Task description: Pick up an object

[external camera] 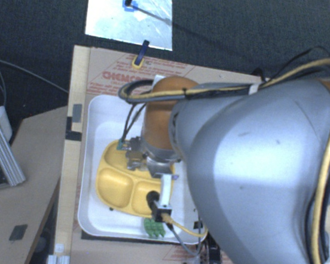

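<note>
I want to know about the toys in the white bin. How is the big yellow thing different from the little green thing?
The yellow thing is far bigger than the green thing. The yellow one is smooth and rounded, with shallow hollows like a tray; the green one looks blocky and bumpy. The yellow one lies in the middle of the white bin, partly under the robot's arm, while the green one sits at the bin's near edge. Both rest in the same bin.

A yellow divided tray [123, 186] and a small green piece [155, 228] are seen in a white bin [93, 149]; the arm [262, 171] is grey.
</note>
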Tool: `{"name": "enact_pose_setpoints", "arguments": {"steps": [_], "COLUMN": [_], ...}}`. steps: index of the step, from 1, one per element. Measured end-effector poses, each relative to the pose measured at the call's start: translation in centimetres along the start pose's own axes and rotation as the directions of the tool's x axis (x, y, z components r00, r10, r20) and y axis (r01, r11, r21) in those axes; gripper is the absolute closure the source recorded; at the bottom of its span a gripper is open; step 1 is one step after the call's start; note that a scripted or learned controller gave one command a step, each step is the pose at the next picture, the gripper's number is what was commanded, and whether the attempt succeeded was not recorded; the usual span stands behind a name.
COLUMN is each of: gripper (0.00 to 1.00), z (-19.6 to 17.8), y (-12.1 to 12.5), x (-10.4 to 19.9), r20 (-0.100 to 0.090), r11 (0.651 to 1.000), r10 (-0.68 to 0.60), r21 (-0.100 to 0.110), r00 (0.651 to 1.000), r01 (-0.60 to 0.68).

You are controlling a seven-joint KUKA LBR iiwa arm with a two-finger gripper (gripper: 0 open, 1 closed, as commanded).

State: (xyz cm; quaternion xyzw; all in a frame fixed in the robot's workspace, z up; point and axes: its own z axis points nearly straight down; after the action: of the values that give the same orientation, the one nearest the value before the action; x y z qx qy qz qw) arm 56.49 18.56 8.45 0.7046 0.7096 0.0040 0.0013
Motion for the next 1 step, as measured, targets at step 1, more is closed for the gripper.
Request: {"name": "enact_pose_setpoints", "arguments": {"steps": [1], "gripper": [1.00], "z": [-0.50], "y": [-4.32], "x": [4.11], "r20": [0.004], "r11": [1.000], "r10": [0.005], "r21": [-0.017], "r00": [1.000], "r01": [-0.005]}}
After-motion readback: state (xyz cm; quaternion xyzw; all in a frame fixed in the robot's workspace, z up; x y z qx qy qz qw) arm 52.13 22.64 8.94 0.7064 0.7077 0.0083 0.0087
